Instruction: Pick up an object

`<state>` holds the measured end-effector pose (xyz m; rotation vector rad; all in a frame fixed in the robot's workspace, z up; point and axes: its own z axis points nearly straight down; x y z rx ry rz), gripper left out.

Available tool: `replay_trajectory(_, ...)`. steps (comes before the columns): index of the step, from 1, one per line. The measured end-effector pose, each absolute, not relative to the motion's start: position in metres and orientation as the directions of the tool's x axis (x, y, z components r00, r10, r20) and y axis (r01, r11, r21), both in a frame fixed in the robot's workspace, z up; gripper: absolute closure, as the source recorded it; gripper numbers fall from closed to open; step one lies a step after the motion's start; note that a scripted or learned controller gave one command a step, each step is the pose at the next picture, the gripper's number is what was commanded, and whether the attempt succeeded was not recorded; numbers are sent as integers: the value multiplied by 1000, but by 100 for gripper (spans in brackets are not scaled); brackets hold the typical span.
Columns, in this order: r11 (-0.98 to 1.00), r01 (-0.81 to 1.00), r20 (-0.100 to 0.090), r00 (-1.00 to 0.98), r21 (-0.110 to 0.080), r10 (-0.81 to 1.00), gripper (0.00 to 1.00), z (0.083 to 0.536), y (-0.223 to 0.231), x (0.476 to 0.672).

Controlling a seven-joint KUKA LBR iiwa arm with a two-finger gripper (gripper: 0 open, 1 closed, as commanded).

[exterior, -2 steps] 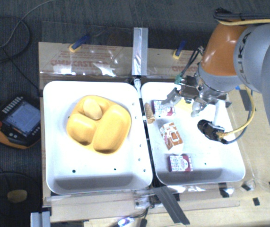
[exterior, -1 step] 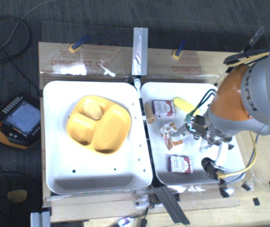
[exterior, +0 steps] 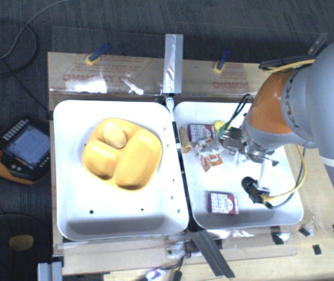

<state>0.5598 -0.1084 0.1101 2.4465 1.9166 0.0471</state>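
Two white bins side by side at frame centre. Left bin (exterior: 67,174) holds a yellow, lumpy soft object (exterior: 121,154) (looks like several rounded lobes pressed together), sitting in its upper middle. Right bin (exterior: 283,212) holds small packets: a dark red packet (exterior: 200,132) at upper left, an orange-and-white wrapper (exterior: 211,159) just below it, and a red packet (exterior: 223,202) lying flat near the bin's lower edge, well apart from the others. The arm (exterior: 292,107) enters from the right, orange band over the bin's upper right. Gripper (exterior: 237,140) sits low beside the upper packets; jaw state cannot be told. Pendant (exterior: 20,151) on the floor, left edge.
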Motion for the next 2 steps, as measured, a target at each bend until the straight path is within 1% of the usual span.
replay_trajectory(1, -189, 982, -2, 189, -1, 982, 0, 183, -72, 579)
replay_trajectory(2, 15, 1000, -4, -15, 0, 1000, 0, 240, -98, 548)
